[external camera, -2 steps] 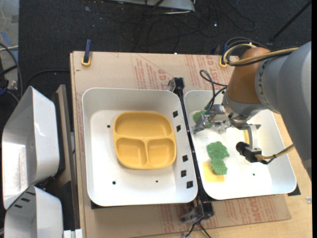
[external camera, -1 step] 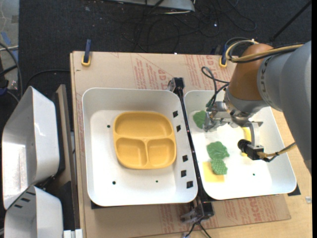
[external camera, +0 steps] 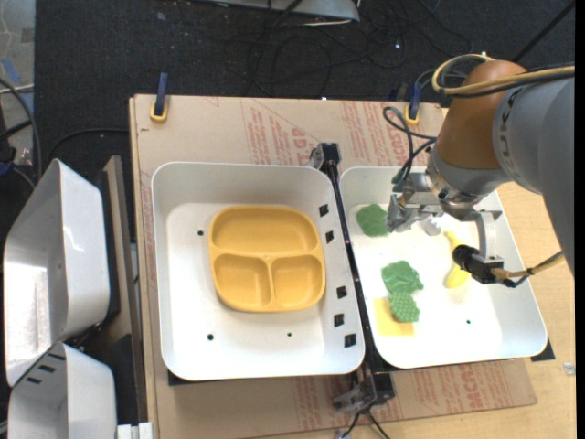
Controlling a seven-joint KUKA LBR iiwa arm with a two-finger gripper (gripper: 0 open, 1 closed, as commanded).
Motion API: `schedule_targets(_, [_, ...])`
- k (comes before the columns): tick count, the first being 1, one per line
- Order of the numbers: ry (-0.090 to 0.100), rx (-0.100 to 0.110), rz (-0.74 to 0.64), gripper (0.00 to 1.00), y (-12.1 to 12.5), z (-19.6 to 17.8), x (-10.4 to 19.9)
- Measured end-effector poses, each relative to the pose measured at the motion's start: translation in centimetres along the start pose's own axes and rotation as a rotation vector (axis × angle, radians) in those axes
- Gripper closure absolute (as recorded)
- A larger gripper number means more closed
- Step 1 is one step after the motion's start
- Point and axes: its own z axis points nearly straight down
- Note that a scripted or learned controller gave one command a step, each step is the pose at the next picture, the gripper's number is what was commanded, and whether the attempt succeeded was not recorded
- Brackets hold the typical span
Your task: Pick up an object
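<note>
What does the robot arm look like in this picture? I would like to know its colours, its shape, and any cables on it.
The arm is a thick, rounded grey tube with a glossy orange band above the wrist. Yellow and black cables loop over the top of that band. Below it sits a grey metal wrist block and the small metallic pincer. A black fitting with a thin yellow cable hangs beside it.

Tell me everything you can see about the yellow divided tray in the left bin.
The yellow tray looks like matte plastic, rounded-rectangular, with three compartments: one long one toward the far side and two smaller ones toward the near side. It lies flat, right side up, roughly centered on the floor of the left bin, slightly rotated. Its compartments hold nothing visible, and it touches only the bin floor.
</note>
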Motion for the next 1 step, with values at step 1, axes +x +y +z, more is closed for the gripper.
schedule_targets(1, [-0.001, -0.002, -0.004, 1.00, 0.58, -6.21, -0.55])
